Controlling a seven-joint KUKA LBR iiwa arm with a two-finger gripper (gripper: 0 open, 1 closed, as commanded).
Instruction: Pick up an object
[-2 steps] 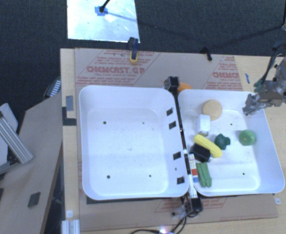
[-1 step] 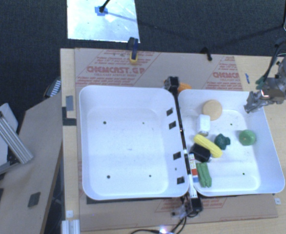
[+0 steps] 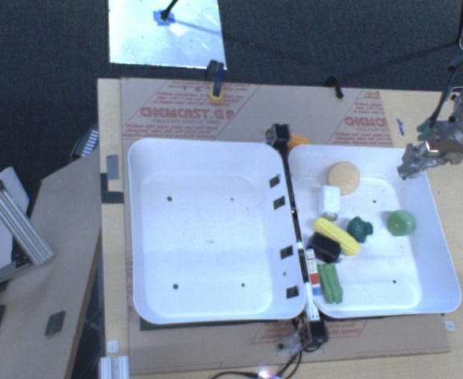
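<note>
Objects wait in right bin, gripper at its far right rim

Corn (image 3: 336, 236), yellow and oblong, lies near the left wall of the right bin (image 3: 433, 247). Its long axis runs from upper left to lower right, and its surface looks ridged. A black block (image 3: 324, 249) touches its lower left side. Below that lies a green pod-shaped piece (image 3: 331, 282), its long axis nearly straight up and down the view. A small white block (image 3: 330, 200) stands just above the corn. A round tan disc (image 3: 344, 177) sits further back, close to the rear rim. A dark teal lump (image 3: 360, 228) sits just right of the corn, and a green ball (image 3: 400, 223) lies further right, apart from the rest.

Most open floor in this bin lies along its front and right side. The left bin (image 3: 208, 227) is smooth, white and shallow, with rounded corners. The two bins meet at a central seam holding black clips (image 3: 280, 203).

The gripper (image 3: 415, 161) hangs over the right bin's far right rim, well apart from every object. Whether its fingers are apart or together cannot be told.

Both bins rest on a cardboard sheet (image 3: 184, 109) printed with red lettering.
</note>
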